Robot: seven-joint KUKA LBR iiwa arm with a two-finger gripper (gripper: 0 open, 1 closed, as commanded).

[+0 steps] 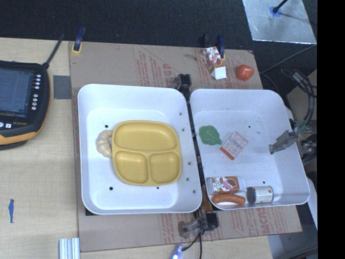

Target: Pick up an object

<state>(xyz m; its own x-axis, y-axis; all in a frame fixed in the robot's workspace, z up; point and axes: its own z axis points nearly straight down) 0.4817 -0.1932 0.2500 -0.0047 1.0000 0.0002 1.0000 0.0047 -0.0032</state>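
The tool [281, 142] sits low at the right edge of the right bin [280, 182], with nothing between its tips; whether it is spread or pressed together cannot be told at this size. The step in hand looks like the approach: the arm has yet to settle over any target.

Candidates lie in that same bin. A green leaf [209, 135] rests near the bin's left wall, a red-and-white packet [234, 145] just beside it toward the centre, well apart from the tool. Along the near wall lie a carton [223, 184], a sausage [228, 199] touching its lower side, and a can [260, 194] on its side just right of both. The left bin [91, 144] holds a yellow tray [146, 151] with a bun [103, 143] tucked against its left edge.

The next move probably calls for travel left over the packet or down toward the can, then a descent. The crowded near-wall group looks the harder grasp, since neighbours touch and the wall hems them in.
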